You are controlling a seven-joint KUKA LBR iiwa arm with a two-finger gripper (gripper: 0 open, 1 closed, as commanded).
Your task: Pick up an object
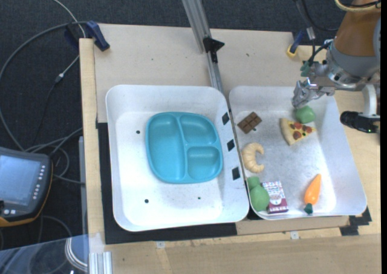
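The right bin holds several toy foods. A small green piece lies near its far edge, next to a pizza slice. A brown chocolate bar and a croissant lie along the bin's left side. At the near edge sit a green pear, a small red-and-white carton and an orange carrot. My gripper hangs at the far side of this bin, directly over the green piece and very close to it. I see nothing lifted off the bin floor.
In the left bin lies a blue divided plate. A slanted metal rail runs down to the gap between the bins. The grey arm with its orange band comes in from the upper right.
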